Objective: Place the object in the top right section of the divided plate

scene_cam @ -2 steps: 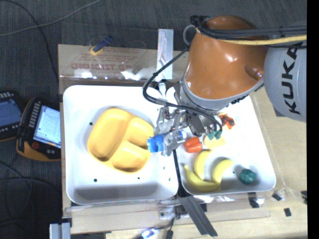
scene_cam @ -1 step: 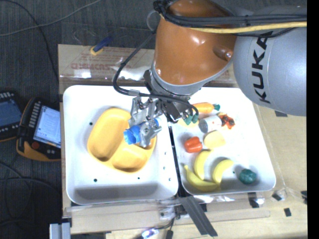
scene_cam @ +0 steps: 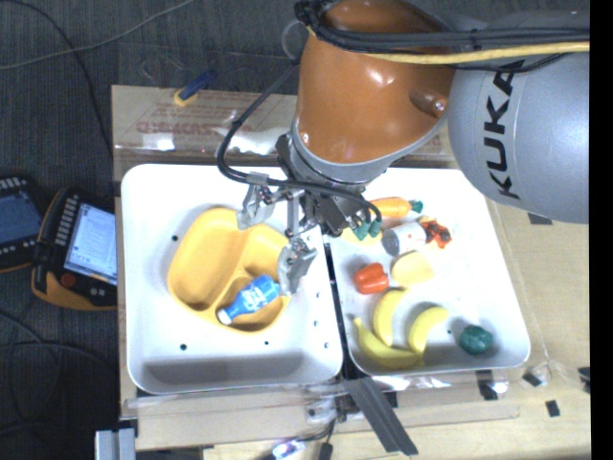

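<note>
We see metal gripper [scene_cam: 287, 242] over left bin [scene_cam: 144, 353], above right lobes of glossy yellow divided plate [scene_cam: 206, 257]. Fingers spread, nothing between. Small blue-white bottle [scene_cam: 249, 298] lies tilted in plate's lower right section. Rounded plastic fruit in right bin [scene_cam: 508, 286].

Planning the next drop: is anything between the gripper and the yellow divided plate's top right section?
Nothing visible does. The gripper hangs directly over the divided plate; a small blue bottle lies in its lower section, away from the top right one.
</note>
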`<state>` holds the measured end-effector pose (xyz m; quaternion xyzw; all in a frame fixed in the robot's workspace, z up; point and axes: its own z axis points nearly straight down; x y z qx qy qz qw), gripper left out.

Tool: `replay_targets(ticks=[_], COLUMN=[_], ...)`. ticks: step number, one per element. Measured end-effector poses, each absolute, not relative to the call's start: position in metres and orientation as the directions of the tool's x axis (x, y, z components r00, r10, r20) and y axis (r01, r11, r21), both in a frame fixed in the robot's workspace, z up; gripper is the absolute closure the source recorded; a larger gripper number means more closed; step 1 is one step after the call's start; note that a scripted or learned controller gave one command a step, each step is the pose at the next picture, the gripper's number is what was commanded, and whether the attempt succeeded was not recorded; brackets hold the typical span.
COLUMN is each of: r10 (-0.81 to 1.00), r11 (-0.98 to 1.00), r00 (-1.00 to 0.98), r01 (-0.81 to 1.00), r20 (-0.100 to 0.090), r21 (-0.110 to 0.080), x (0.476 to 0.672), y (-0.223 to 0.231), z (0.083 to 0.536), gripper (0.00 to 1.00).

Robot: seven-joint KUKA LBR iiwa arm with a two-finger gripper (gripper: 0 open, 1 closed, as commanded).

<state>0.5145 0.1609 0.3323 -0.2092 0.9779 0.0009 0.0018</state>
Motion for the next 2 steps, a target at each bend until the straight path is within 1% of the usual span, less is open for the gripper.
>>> replay_targets(ticks=[1, 2], r10=[-0.438, -0.438], r11=[0.899, 0.899], r00=[-0.899, -0.899], r01=[-0.438, -0.438], r20=[-0.004, -0.009], r21=[0.0, 0.004], x=[0.5634, 0.5641], y=[0.1768, 0.1784], z=[0.3273, 0.3373], gripper=[0.0, 1.0])
